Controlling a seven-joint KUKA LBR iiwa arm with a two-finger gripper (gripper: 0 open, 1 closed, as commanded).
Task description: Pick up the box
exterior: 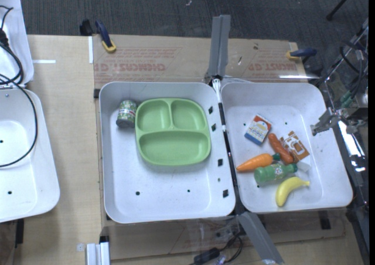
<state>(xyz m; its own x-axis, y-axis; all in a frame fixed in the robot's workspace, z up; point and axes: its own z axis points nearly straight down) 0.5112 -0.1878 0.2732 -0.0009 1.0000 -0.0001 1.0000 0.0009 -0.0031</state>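
A robot hand sits at the right edge of the right bin, above its right rim; it is too small and cluttered with cables to tell whether it is spread or pressed together, and nothing can be seen pinched in it. Just left of it, inside the right bin, lies the box, a small white, blue and orange carton lying flat in the far middle of the bin, apart from the other items. Nearer than the box are a flat orange packet, two carrots, a green bottle and a banana, clustered together. The left bin holds a green divided plate with a small can at its left. The box looks light, stiff-sided cardboard, likely crushable if squeezed hard; a grasp across its two narrower sides from above seems best, with clear space around it
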